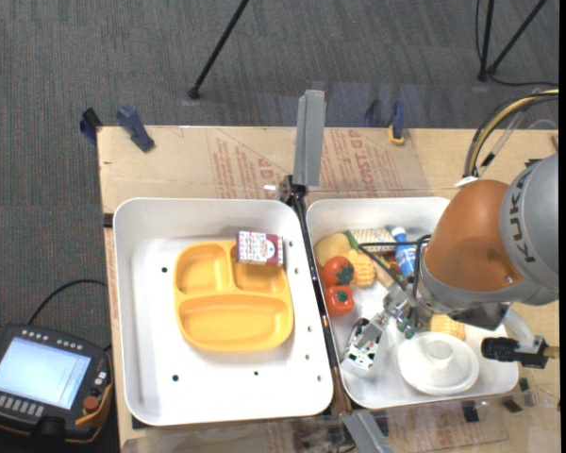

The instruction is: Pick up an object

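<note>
My gripper (362, 345) hangs low over the near left corner of the right bin (377, 206), below the grey arm with its orange band (472, 239). Just behind it lie two red tomatoes (337, 271) (340, 299), a yellow corn cob (363, 270) and a beige rounded piece (329, 246). A white bowl (439, 362) sits to the gripper's right. In the left bin (132, 253) a yellow divided plate (232, 300) carries a small red-and-white carton (259, 248) at its far right corner.
A blue-capped bottle (402, 251) and a yellow piece (447, 327) lie partly under the arm in the right bin. A grey upright post (309, 140) stands behind the wall between the bins. A teach pendant (42, 380) rests on the floor at the left.
</note>
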`<state>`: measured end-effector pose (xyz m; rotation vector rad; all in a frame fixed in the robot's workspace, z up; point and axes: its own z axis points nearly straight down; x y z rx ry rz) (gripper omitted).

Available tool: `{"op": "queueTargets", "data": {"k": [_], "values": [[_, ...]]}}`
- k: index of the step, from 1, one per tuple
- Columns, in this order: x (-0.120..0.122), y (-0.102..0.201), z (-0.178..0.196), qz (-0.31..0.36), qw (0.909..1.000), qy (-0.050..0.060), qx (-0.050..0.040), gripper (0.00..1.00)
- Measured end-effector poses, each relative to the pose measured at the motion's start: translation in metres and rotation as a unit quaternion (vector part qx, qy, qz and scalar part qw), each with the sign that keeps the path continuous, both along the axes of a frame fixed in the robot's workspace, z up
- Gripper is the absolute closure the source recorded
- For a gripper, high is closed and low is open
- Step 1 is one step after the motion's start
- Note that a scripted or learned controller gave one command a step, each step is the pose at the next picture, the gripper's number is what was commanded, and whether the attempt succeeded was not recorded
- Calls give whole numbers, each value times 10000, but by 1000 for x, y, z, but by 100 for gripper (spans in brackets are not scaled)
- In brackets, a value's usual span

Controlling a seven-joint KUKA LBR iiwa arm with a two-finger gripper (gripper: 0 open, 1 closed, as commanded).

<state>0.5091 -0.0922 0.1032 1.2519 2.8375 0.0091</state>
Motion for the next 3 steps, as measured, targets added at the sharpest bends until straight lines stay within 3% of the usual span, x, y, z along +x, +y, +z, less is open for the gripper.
{"op": "queueTargets", "data": {"k": [1, 2, 3], "values": [[14, -2, -1, -748, 9971, 112, 77, 0], [28, -1, -2, -957, 9953, 107, 88, 0], [115, -5, -2, -1326, 9909, 219, 93, 0]]}}
